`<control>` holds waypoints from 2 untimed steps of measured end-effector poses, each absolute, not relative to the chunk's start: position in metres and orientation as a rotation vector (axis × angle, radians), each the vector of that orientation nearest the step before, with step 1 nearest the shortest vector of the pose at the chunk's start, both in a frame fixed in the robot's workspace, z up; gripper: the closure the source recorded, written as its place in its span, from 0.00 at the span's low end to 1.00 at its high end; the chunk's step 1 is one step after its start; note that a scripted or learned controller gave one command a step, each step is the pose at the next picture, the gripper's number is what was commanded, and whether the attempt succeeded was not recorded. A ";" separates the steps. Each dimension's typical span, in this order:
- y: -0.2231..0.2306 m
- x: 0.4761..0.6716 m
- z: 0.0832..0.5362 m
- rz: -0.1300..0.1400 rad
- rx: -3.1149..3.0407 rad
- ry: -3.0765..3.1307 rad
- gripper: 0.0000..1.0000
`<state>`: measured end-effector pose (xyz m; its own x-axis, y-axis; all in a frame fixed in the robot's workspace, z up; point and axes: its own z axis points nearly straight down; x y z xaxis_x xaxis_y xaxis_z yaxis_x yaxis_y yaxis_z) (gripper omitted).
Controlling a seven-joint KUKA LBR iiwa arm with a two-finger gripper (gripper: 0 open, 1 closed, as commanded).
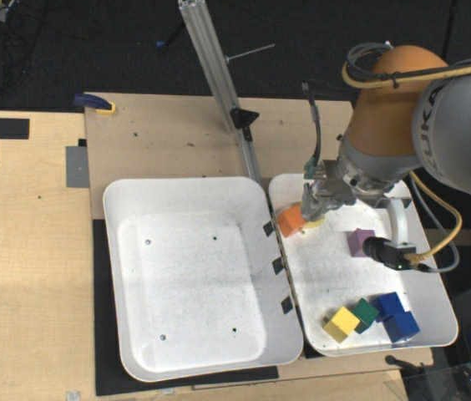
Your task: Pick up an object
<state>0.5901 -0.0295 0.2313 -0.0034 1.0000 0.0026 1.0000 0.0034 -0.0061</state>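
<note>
1. Where the arm point(411, 115) reaches in from the right, its hand point(317, 203) hangs low over the far left part of the right bin point(436, 328).
2. An orange block point(290, 220) sits just left of and below the hand, close to the right bin's left wall; it seems to touch the hand, but whether it lies between the fingers cannot be told.
3. How far the hand is open cannot be told either, since the wrist covers the fingers from above.
4. A small pale yellowish bit shows right under the hand, beside the orange block; what it is cannot be told.
5. A purple block point(360, 241) lies near the middle of the right bin, well apart from the orange one.
6. At the near end of the right bin sit a yellow block point(341, 323), a green block point(366, 314) and two blue blocks point(394, 315), packed close together, the yellow one leftmost and the blue ones rightmost.
7. The left bin point(119, 199) stands beside the right bin, with black clips point(277, 265) along their shared edge.
8. Both bins rest on the bench point(27, 249), and a slanted metal rail point(215, 65) rises behind them.
</note>
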 end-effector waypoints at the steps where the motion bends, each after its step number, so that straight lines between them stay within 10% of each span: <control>1: 0.017 0.569 0.225 0.005 -2.213 -2.221 1.00; 2: 0.065 0.556 0.216 0.005 -2.214 -2.221 1.00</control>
